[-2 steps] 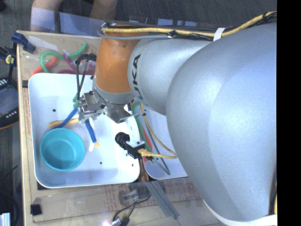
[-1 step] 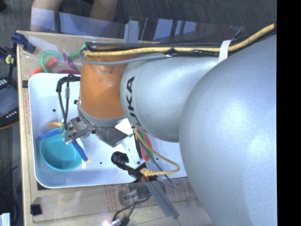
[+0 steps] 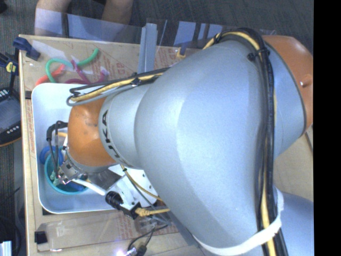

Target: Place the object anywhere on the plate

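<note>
The grey arm with its orange band (image 3: pixel 85 135) reaches across the bench and covers most of the left white bin (image 3: pixel 40 103). Under the wrist, at the bin's near left corner, lies a round blue plate (image 3: pixel 53 180) with a teal inside; only its left rim shows. The gripper (image 3: pixel 63 170) hangs directly over that plate, and the wrist hides its tips. Whatever lies on the plate under the gripper is hidden from me.
Coloured loops, green and pink, lie on the bench (image 3: pixel 74 63) beyond the bin's far edge. A clear plastic panel (image 3: pixel 149 41) stands upright behind them. A person's legs (image 3: pixel 80 4) stand at the far side. Black cables and a clamp sit at the near edge.
</note>
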`<state>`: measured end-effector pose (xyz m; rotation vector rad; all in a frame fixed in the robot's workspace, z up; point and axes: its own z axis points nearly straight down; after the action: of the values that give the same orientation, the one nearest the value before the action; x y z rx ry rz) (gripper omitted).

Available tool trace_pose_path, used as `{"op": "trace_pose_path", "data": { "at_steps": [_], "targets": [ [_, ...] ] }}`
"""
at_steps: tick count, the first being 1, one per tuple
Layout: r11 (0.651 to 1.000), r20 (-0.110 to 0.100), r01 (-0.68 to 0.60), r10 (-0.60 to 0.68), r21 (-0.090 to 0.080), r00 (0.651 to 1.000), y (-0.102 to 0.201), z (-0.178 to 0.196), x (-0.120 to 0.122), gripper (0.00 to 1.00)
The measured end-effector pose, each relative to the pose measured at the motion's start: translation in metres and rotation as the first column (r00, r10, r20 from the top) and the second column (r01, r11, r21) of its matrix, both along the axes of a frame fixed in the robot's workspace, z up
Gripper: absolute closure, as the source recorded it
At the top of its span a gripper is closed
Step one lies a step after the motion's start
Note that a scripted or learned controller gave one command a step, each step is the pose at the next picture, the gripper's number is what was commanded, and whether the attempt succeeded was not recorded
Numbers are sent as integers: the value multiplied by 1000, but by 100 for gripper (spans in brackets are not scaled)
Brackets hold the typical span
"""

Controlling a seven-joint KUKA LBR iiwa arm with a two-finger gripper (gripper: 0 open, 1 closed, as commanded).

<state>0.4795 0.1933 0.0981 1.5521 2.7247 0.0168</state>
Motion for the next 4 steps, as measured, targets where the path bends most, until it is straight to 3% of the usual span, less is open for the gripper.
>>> {"op": "trace_pose_path", "data": {
  "at_steps": [1, 2, 3, 4],
  "targets": [
    [997, -8, -75, 75, -5, 997, -56, 59, -2, 100],
    [977, -14, -212, 211, -7, 977, -30, 94, 32, 100],
    [972, -15, -234, 234, -6, 972, -67, 107, 19, 100],
    [995, 1, -103, 103, -2, 995, -8, 0, 0, 100]
  ]
}}
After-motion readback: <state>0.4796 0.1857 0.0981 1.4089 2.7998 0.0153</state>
